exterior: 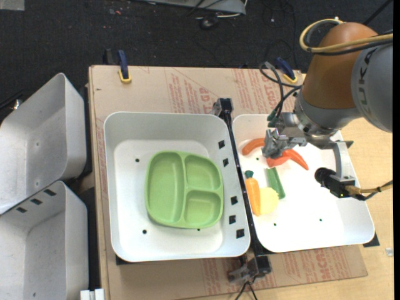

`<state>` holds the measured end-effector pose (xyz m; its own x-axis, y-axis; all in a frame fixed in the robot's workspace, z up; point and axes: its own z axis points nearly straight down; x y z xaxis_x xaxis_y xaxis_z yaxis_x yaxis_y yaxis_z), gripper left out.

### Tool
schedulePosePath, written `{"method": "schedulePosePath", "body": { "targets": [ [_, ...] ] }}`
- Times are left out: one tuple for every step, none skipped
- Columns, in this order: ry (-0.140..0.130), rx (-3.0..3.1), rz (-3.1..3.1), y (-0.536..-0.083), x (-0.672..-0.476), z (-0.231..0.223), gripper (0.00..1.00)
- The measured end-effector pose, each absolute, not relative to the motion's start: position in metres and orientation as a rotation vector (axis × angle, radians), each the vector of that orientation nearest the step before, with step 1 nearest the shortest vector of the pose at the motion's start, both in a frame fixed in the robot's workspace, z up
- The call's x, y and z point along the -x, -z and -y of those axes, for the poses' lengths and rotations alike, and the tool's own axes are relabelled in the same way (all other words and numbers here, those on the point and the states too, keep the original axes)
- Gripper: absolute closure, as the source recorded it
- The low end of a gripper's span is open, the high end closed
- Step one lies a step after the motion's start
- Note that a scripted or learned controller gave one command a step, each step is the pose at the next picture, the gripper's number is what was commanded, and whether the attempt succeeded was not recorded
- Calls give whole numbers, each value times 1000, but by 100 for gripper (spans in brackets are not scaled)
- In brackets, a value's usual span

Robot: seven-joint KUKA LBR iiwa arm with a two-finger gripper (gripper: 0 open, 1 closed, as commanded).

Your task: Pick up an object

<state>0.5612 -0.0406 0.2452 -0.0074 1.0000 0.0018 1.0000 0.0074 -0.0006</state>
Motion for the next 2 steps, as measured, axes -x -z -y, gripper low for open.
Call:
{"method": "schedulePosePath", "body": {
  "targets": [
    [-1,2211,2228,-238,-549,-21,100],
    [-2,2212,2227,-225,-534,-69,100]
  ]
}}
